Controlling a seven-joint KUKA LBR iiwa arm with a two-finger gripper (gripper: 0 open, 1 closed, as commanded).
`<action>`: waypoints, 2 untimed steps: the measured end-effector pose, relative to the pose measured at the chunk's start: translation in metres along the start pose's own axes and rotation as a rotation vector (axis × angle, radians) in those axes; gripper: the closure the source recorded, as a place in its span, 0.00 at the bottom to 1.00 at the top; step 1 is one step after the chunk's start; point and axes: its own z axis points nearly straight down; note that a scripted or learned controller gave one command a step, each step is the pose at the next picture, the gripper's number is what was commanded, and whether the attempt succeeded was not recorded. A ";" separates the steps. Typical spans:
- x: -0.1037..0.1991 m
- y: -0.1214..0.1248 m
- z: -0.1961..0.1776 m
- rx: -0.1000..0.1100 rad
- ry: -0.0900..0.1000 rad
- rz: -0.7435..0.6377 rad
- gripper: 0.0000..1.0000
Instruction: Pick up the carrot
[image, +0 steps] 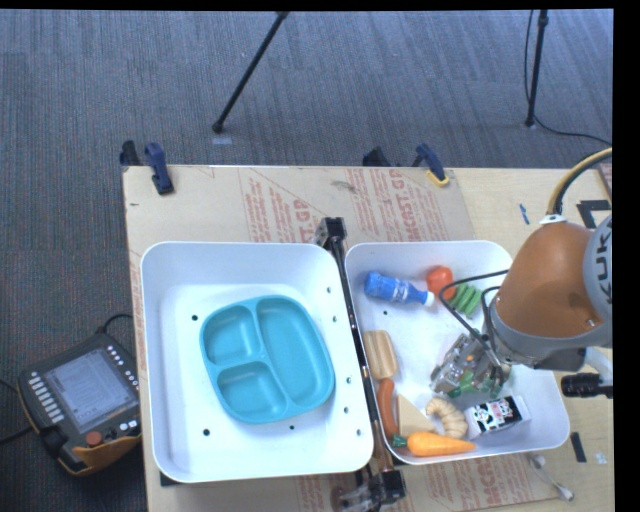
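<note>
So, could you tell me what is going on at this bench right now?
A robot arm is reaching into the right bin, its gripper hovering above the toy food there. The carrot lies at the bin's near edge, not yet picked up. The left bin holds a blue divided plate.

The carrot (440, 444) is orange with a green tip; the divided plate (267, 358) is turquoise; both bins (155, 300) are white; the bottle (395, 290) is blue, white-capped; the small carton (497, 415) is black-and-white patterned; the bench (250, 205) is tan with red print.
</note>
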 end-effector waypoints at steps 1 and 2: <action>0.012 -0.047 0.008 0.000 -0.005 -0.017 1.00; 0.012 -0.046 0.008 0.000 -0.004 -0.017 0.00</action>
